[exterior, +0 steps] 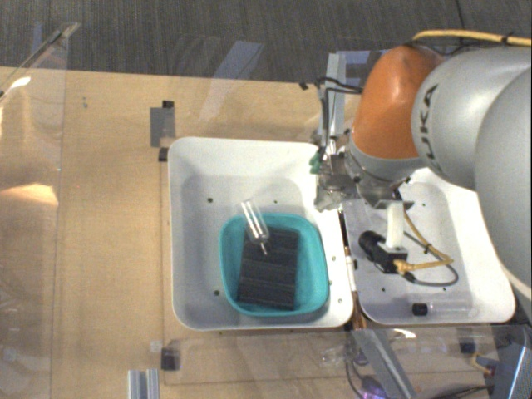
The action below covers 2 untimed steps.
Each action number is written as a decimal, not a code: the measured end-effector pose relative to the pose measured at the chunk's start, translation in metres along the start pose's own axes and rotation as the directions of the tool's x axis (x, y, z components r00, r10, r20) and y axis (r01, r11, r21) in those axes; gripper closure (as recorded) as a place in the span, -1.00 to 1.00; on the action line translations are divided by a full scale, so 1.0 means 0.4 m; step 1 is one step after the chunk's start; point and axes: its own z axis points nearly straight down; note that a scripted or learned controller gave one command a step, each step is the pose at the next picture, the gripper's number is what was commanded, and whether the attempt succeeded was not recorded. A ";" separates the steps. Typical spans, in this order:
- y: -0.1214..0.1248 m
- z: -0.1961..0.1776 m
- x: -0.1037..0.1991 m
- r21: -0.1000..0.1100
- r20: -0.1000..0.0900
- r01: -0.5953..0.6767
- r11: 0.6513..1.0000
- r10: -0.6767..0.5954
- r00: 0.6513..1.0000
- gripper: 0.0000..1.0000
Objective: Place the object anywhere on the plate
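In the left white bin (pixel 187 223) sat the teal plate (pixel 314 264), and the dark ribbed block (pixel 270 277) lay flat on it, inside the rim and square to it. It was a black, grooved rectangle, probably soft like foam. The gripper (pixel 263 243) hung at the block's upper left corner, its slim silver tips at or just above the top face. Whether it was spread or closed could not be told, nor whether it touched. By the look of it the placing was nearly done. A good finish called for a full release and a straight lift, so the block wasn't dragged off. To the right, the grey arm (pixel 465 98) loomed over the right bin (pixel 482 298).
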 end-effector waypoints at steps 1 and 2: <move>0.000 0.000 0.000 0.000 0.000 -0.001 1.000 0.001 1.000 -1.00; 0.034 -0.260 -0.237 0.007 0.006 0.032 0.999 -0.032 0.999 -1.00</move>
